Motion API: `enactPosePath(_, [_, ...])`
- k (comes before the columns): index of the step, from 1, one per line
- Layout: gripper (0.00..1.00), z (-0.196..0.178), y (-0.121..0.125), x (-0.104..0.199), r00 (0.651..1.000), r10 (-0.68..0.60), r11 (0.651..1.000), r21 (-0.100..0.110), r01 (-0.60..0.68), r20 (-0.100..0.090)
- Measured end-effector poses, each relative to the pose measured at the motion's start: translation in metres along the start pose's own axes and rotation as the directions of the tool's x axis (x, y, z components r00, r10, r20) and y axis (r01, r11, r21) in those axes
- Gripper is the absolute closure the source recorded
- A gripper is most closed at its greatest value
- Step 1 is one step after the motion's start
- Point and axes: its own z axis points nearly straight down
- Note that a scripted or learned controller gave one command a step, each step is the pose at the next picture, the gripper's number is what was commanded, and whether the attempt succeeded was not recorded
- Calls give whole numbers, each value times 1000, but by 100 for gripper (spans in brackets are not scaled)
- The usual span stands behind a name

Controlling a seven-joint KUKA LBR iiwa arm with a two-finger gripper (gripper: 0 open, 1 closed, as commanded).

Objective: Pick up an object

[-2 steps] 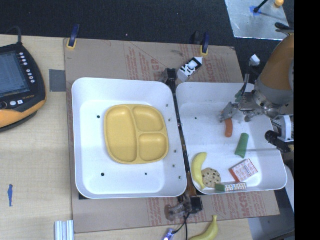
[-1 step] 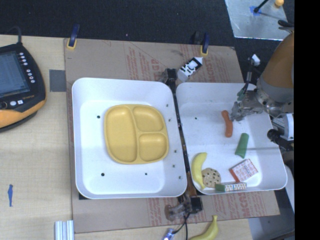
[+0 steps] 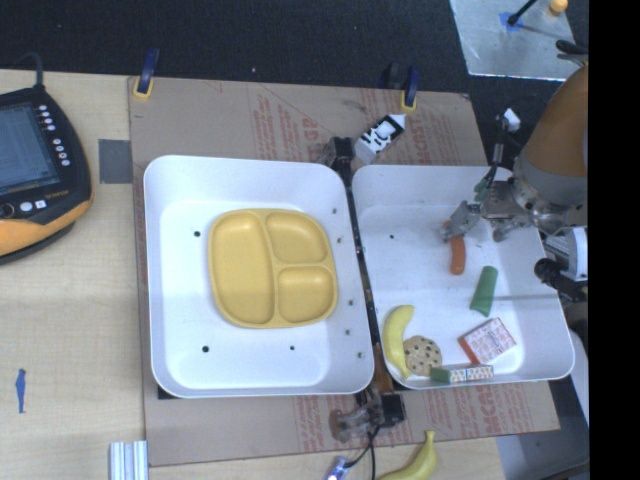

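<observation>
Whether the tool (image 3: 462, 226) is spread or closed cannot be told; it sits just above the orange carrot (image 3: 457, 256), the arm (image 3: 555, 158) reaching from the carrot's right.

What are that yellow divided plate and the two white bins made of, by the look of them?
The yellow divided plate looks like moulded plastic: one even colour, rounded compartment walls, a dull sheen. The left bin and right bin also seem plastic, perhaps thin formed sheet, with smooth matte white walls and rounded corners. I can't be sure from above.
</observation>
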Motion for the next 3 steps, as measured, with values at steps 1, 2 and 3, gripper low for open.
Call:
enactPosePath(1, [0,33,7,7,1000,3,1000,-2,-3,-1])
enactPosePath(2, [100,23,7,6,1000,1,1000,0,-1,-1])
enactPosePath(3, [100,-39,35,89,1000,4,1000,-6,-4,-2])
